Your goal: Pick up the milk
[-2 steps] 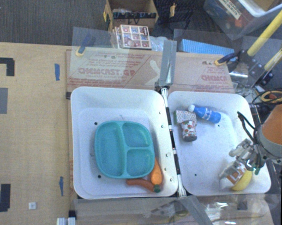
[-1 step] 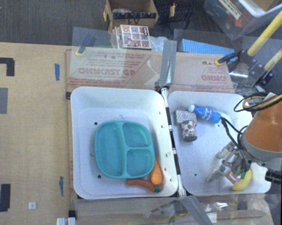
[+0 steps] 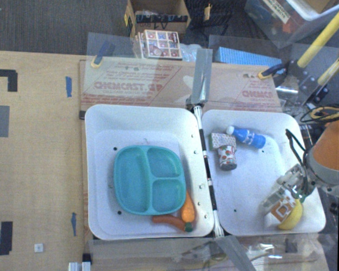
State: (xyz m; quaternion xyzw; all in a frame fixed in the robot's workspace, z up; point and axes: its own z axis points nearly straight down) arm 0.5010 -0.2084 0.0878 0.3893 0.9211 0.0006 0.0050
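Observation:
In the right bin [image 3: 233, 212], a small white carton with an orange mark [image 3: 281, 210], apparently the milk, lies near the front right corner. A yellow banana [image 3: 292, 218] touches it. My gripper [image 3: 274, 200] hangs right over the carton's upper left edge, reaching in from the right below the arm's orange band [image 3: 330, 150]. Its metal parts overlap the carton, so I cannot see whether it touches or grips the carton. A blue bottle with a white cap [image 3: 248, 137] lies on its side at the back of the same bin.
A small can with a strawberry label [image 3: 227, 157] and a small patterned box [image 3: 222, 140] sit at the right bin's back left. The left bin [image 3: 96, 157] holds a teal divided plate [image 3: 148, 180], with a carrot [image 3: 188, 208] and a sausage-like piece [image 3: 167, 220] by its front edge.

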